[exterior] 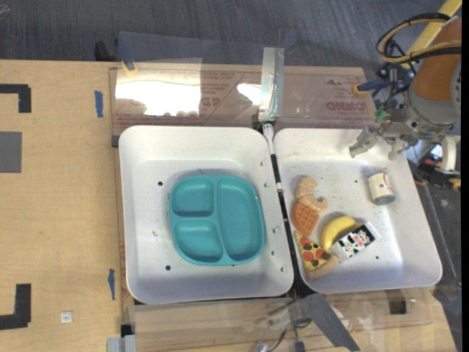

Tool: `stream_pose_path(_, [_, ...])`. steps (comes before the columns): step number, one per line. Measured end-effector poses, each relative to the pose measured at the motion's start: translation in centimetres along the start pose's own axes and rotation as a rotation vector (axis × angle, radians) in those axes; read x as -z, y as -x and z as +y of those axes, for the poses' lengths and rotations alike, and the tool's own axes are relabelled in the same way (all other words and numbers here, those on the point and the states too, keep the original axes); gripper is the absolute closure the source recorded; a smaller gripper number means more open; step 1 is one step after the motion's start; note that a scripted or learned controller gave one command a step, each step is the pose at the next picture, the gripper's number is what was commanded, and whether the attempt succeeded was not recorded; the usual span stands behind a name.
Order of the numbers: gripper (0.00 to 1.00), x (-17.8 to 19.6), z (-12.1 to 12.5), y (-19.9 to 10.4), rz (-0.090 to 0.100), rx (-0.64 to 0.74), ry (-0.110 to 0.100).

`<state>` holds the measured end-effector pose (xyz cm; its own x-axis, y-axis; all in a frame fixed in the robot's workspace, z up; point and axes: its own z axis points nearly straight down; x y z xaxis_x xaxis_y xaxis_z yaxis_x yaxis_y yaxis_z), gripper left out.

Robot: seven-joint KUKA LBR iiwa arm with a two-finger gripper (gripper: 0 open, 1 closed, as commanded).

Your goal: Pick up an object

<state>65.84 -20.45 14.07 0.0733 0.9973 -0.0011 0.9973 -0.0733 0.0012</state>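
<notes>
The right bin (344,163) holds several small things. A white cylinder cup (380,188) lies near its right wall. A yellow banana (335,229) sits beside a white and black box (355,241). A waffle piece (308,215), a croissant-like piece (307,189) and a pizza slice (315,256) lie along the bin's left side. My gripper (379,142) hangs over the bin's far right corner, above and behind the white cup, open with nothing between its fingers.
The left bin (139,196) holds a teal divided plate (217,218). A clear plastic panel (220,94) and a metal divider post (270,83) stand behind the bins. Cables (399,42) loop by the arm at the upper right.
</notes>
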Motion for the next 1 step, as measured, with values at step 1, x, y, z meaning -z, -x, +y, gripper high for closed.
stream_pose_path(1, [0.0,-5.45,-5.61,-1.13,0.0,-0.012,0.002])
